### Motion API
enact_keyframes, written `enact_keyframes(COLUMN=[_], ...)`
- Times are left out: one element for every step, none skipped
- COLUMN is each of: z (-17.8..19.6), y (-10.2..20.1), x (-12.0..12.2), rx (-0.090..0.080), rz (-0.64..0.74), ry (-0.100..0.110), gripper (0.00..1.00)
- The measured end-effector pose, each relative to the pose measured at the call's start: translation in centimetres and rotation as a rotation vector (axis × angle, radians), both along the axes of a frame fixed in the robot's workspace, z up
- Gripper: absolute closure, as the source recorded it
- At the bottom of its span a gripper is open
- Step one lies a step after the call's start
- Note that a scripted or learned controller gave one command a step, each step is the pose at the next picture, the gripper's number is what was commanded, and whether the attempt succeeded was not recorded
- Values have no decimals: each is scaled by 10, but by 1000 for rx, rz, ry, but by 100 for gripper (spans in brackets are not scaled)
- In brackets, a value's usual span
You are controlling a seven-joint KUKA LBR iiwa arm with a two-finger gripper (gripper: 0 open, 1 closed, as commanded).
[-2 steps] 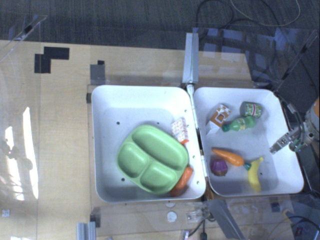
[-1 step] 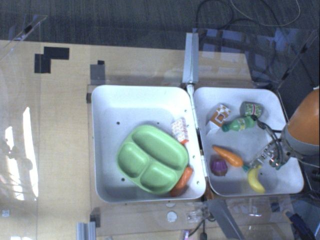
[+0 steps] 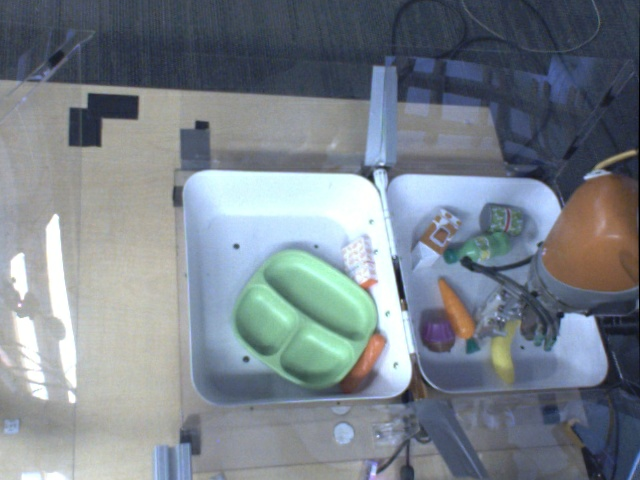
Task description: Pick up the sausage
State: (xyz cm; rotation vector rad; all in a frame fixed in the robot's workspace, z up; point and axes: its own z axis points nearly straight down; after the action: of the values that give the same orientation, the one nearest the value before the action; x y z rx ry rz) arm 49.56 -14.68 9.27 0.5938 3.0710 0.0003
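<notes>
Take the green divided plate (image 3: 305, 315) in the left bin (image 3: 215, 268) as your landmark. The sausage (image 3: 364, 360) lies right against the plate's near right edge, partly tucked under the rim, reddish-orange, close to the bin's near right corner. Just past the plate's far right edge you see a small red-and-white packet (image 3: 359, 258), touching or nearly touching the rim.

To the right of the plate, across the divider, sits the right bin (image 3: 585, 363). Nearest you in it is a yellow banana (image 3: 502, 357), with a purple item (image 3: 437, 330) a little closer to the plate. A carrot (image 3: 458, 310) lies at a slant just beyond the purple item. The gripper (image 3: 512, 311) hangs over this bin, well apart from the sausage, with the arm's orange band (image 3: 598, 236) behind it at the right; you cannot tell from here whether the jaws are released or clenched, and nothing is visibly between them. Farther back lie a green bottle (image 3: 482, 247), an orange-and-white carton (image 3: 438, 232), and a green can (image 3: 503, 219) nearest the far wall. Both bins rest on the wooden table (image 3: 110, 298).
</notes>
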Motion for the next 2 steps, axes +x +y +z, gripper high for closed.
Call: enact_keyframes(z=[127, 21], y=[7, 30], x=[-4, -2], rx=[-2, -6], rz=[114, 277], ry=[-5, -8], gripper=[100, 100])
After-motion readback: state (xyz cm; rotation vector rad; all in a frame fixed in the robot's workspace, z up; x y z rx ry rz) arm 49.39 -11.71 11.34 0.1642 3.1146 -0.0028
